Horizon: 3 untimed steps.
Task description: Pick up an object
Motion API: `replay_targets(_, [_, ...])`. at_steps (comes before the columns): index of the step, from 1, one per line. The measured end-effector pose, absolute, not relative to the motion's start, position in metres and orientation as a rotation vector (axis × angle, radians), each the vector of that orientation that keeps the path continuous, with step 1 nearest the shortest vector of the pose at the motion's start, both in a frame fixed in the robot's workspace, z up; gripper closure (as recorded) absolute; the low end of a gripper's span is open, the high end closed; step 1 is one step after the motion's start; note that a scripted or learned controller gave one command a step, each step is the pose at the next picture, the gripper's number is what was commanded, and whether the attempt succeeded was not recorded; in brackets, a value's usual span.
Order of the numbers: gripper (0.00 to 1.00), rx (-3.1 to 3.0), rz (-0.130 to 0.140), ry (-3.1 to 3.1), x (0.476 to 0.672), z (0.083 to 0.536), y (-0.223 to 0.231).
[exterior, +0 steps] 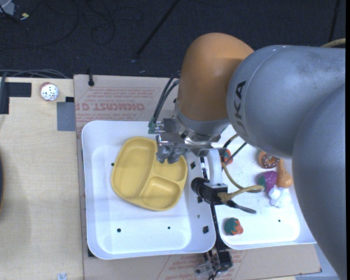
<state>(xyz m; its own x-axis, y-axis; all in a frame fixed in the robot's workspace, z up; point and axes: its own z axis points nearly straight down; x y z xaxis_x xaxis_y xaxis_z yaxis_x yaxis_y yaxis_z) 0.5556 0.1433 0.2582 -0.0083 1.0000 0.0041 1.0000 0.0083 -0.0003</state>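
Observation:
A yellow divided plate [143, 174] lies tilted in the left white bin [105, 232]. My gripper [165, 151] hangs below the orange-banded wrist, right over the plate's upper right rim. Whether it touches the rim is hidden by the wrist. In the right bin [291, 232] lie several small toys: a red and green one [233, 226] near the front, a purple one [269, 179], an orange one [284, 177], a white piece [277, 199] and a brown ring-shaped one [268, 160].
A wooden-handled tool with a dark tip [244, 205] lies in the right bin near the divider. A small red thing [226, 155] sits close under the arm. The bins rest on a cardboard sheet [116, 98]. A white dotted ball [49, 91] lies on the bench at far left.

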Motion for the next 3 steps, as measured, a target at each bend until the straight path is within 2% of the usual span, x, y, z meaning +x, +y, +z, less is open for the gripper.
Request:
replay_targets(1, [1.00, -2.221, 0.016, -2.212, 0.517, 0.202, 0.094])
replay_targets(2, [1.00, -2.226, -0.004, -2.220, 0.499, 0.289, 0.057])
replay_targets(3, [1.00, -2.229, -0.013, -2.223, 0.476, 0.407, 0.026])
